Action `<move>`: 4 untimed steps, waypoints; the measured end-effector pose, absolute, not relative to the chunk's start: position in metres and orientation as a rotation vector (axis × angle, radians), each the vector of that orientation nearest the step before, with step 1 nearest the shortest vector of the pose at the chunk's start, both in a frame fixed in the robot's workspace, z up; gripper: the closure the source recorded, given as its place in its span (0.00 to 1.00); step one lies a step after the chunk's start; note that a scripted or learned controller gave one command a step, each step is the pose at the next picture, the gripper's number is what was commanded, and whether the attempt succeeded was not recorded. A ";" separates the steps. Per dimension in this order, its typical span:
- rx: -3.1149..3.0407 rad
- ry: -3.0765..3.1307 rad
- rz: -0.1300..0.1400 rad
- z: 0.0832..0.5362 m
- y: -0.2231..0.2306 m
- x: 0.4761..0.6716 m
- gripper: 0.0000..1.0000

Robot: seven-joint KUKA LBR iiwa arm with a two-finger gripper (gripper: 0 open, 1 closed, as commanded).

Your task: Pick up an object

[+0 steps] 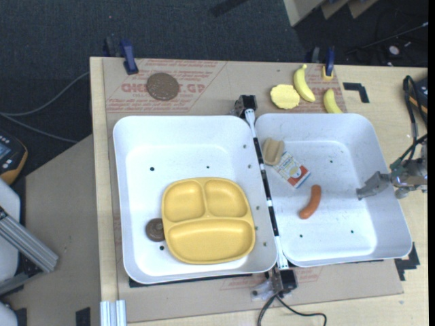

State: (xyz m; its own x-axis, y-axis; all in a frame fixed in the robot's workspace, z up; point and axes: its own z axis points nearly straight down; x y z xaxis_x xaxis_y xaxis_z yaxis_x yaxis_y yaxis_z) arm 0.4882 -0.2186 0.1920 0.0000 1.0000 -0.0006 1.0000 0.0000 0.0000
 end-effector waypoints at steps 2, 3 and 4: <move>2.227 2.226 -0.003 0.084 -0.130 0.477 0.00; 2.222 2.219 0.001 0.095 -0.131 0.479 1.00; 2.223 2.220 0.000 0.094 -0.131 0.479 0.00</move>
State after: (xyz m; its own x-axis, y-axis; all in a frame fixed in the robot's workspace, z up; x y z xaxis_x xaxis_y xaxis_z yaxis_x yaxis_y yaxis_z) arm 0.4790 -0.1314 0.0940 0.0012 1.0000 -0.0001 1.0000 -0.0012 0.0002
